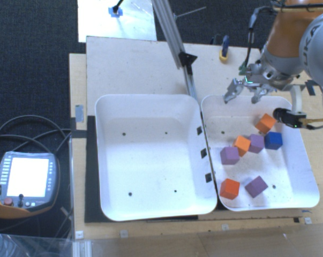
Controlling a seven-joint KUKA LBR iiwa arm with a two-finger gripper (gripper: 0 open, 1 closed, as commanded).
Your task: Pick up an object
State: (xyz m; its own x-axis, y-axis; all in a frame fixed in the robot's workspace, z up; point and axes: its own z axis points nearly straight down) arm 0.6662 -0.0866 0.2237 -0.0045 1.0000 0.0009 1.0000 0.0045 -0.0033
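Observation:
Several small cubes lie in the right bin. An orange cube sits near the far right, with a blue cube just below it. A purple cube, an orange cube and another purple cube form a row mid-bin. A red-orange cube and a purple cube lie near the front. My gripper hangs over the bin's far rim, open, with nothing between its fingers. It is up and left of the far orange cube.
The left bin stands beside the right one, sharing a middle wall. A slanted metal pole crosses above the bins' far edge. A teach pendant lies on the floor at left. A yellow-blue clamp sits on the bench behind.

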